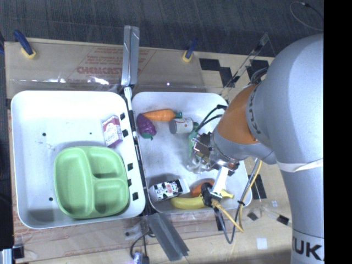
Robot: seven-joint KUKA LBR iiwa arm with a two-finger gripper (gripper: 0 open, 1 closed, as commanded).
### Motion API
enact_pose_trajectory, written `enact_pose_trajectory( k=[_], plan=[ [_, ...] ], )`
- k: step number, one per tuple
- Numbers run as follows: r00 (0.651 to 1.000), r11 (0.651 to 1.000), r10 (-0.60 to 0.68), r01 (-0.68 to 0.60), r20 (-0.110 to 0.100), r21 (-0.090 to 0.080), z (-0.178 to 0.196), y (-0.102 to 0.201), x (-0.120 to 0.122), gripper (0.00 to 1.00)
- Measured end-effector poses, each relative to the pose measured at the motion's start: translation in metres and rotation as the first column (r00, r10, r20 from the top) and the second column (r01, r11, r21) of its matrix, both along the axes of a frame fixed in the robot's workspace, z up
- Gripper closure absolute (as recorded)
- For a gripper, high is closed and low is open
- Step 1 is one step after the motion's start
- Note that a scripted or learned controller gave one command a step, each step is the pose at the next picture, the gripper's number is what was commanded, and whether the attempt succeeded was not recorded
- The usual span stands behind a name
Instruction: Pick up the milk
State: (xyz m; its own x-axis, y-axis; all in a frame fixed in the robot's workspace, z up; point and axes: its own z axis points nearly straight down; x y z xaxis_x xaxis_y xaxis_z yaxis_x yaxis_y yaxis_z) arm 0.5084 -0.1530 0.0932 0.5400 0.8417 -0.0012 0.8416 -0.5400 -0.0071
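Observation:
A small red-and-white carton [111,131], which looks like the milk, lies in the left bin [33,109] beside the divider, just above the green plate. My gripper [198,157] is down in the right bin [165,158], near its right side and well away from the carton. It sits below a small grey-white can [180,126] and above the banana. The arm's wrist covers most of the gripper.
A green divided plate [91,180] fills the lower left bin. The right bin holds a carrot [159,115], a purple eggplant [146,125], a black-and-white box [166,188], a banana [187,203] and an orange piece [194,189]. Yellow cable hangs by the bin's lower right corner.

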Motion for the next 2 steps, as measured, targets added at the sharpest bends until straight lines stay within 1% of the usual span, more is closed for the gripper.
enact_pose_trajectory(
  k=[1,2],
  plan=[
    [0.993,0.993,-0.122,0.122,0.002,-0.001,0.072,-0.003,0.072,1.0],
    [0.81,0.81,-0.586,0.586,-0.002,-0.003,-0.003,0.032,-0.021,1.0]
  ],
)
